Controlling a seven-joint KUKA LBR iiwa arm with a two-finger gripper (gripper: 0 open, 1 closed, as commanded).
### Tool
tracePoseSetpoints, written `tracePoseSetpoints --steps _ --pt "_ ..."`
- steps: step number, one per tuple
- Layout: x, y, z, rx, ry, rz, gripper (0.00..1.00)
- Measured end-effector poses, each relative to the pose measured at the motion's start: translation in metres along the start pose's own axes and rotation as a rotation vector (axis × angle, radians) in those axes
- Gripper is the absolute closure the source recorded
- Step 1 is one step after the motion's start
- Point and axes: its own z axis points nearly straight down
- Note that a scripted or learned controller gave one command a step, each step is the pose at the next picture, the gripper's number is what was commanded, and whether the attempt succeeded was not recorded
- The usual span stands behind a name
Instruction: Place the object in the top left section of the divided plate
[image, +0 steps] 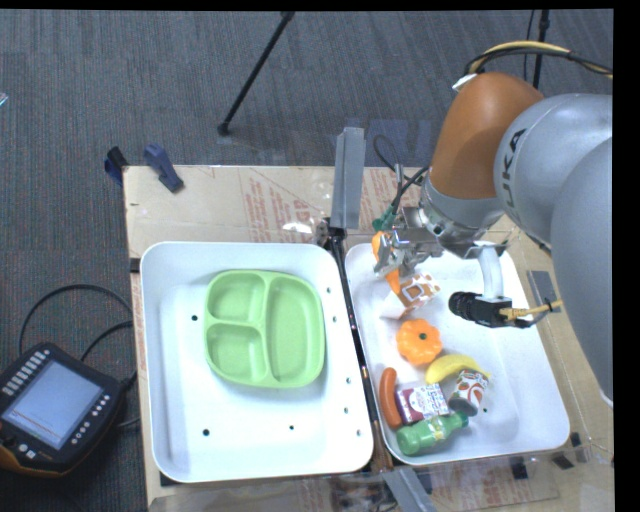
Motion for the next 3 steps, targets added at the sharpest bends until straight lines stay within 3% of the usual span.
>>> tracePoseSetpoints --steps 1,2,3 --pt "0.001 0.0 -0.009 0.003 -0.001 -0.003 1.0" --pt "0.056 0.011 -0.066 -0.001 -0.001 0.059 1.0" --pt "0.127 -0.007 -0.132 0.0 -0.002 -0.067 1.0"
